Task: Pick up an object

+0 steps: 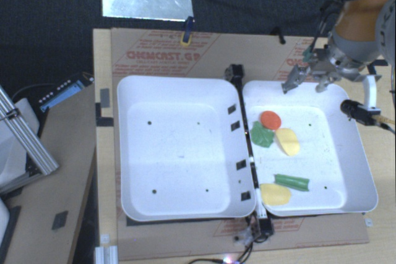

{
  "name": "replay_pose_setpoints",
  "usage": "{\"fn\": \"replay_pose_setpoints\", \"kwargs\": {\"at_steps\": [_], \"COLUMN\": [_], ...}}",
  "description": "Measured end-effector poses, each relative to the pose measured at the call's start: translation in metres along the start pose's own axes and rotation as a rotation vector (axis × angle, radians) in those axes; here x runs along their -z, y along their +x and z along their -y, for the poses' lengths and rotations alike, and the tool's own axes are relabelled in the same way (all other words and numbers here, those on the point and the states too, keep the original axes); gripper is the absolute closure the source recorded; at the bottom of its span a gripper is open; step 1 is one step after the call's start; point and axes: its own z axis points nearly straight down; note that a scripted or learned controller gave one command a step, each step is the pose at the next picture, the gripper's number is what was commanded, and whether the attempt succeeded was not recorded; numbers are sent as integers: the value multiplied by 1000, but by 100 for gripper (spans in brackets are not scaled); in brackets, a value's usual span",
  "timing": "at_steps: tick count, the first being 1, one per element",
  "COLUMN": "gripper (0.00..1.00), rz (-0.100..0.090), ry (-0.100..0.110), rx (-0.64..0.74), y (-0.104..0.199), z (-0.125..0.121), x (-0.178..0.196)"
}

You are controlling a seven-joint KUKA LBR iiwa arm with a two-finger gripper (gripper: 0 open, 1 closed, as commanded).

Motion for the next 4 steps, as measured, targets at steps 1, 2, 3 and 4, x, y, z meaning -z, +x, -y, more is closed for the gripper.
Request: {"fn": "replay_pose_setpoints", "kwargs": {"at_steps": [1, 2, 3, 4], "gripper": [0, 0, 100, 100], "rz": [-1, -1, 1, -1], "ry": [8, 1, -2, -8], "rx": [-6, 3, 1, 7], "y": [-41, 3, 1, 68], "z": [58, 51, 51, 35], "x": [-77, -149, -135, -40]}}
